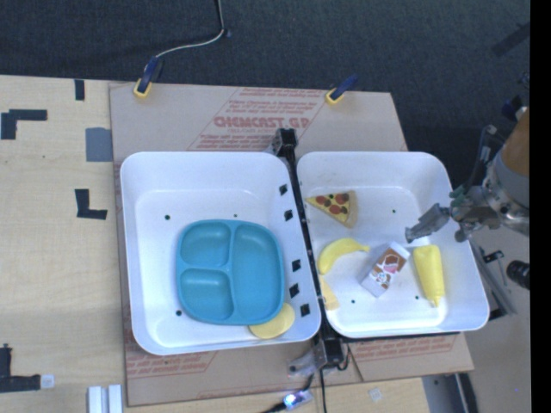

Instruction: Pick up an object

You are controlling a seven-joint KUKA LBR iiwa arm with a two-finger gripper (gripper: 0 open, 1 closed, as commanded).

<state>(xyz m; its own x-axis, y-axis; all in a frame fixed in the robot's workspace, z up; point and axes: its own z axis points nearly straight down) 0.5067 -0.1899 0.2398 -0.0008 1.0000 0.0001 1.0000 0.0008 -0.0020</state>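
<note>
table [52, 231]: light wood, two white bins on cardboard
right bin [430, 172]: pizza slice [334, 206], banana [341, 253], carton [384, 270], yellow bottle [430, 274]
left bin [142, 179]: blue plate [230, 271]
gripper [430, 224]: over right bin's right edge, above yellow bottle; grasp state can't tell

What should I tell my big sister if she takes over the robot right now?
Gripper: at the right bin's right rim, above the toys, with nothing visibly in its grip.
Right bin: pizza slice near the divider, banana below it, small carton in the middle, yellow bottle on the right, closest to the gripper.
Left bin: blue divided plate, with a yellow piece at its lower edge.
Done: nothing picked up yet.
Left: lower onto one toy, grip it and lift.
</note>
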